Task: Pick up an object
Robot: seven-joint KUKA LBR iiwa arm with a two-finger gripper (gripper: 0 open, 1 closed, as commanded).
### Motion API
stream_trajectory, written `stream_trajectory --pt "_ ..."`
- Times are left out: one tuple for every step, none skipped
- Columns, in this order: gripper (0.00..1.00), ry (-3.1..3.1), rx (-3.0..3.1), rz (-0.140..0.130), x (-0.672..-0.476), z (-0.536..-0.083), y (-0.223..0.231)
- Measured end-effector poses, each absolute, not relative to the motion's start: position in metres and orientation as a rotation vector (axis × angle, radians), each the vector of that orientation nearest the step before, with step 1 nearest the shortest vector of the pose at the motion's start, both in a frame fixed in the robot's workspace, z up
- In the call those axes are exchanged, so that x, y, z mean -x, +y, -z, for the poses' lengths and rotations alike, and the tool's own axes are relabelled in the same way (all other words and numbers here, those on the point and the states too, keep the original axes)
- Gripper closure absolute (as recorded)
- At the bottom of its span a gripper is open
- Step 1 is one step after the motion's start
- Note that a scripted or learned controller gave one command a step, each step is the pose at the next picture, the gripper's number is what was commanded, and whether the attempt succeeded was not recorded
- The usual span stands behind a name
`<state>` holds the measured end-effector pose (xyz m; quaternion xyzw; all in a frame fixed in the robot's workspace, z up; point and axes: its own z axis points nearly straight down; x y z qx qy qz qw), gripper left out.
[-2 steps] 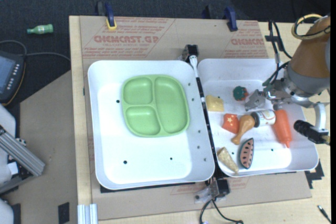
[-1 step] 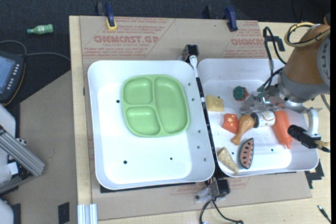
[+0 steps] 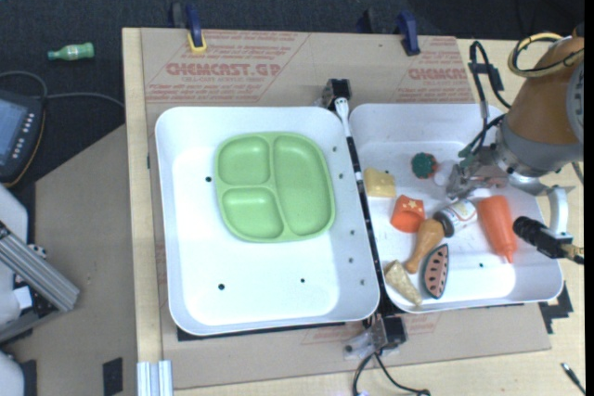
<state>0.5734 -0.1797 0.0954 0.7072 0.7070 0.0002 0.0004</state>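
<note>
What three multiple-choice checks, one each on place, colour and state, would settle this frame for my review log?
1. Where does the divided plate lie?
A. left bin
B. right bin
C. on the floor

2. What colour is that plate?
A. orange
B. green
C. blue

3. How do the plate's compartments stand?
A. piled with toy food
B. bare
C. covered by a lid

Key: 1 A, it sits inside the left bin; 2 B, it is pale green; 3 B, the toy food lies in the right bin beneath the gripper.

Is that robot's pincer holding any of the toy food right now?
It cannot be told: the pincer hangs low over the right white bin, between the small green ball and the orange carrot.
</note>
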Motion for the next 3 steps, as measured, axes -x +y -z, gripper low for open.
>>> stream_trajectory --pt "1.00 2.216 -2.216 -0.005 -0.572 -0.160 -0.181" --pt "1.00 2.215 -2.214 -0.006 -0.579 -0.222 -0.187" --pt "1.00 2.219 -2.218 -0.002 -0.579 -0.225 -0.188"
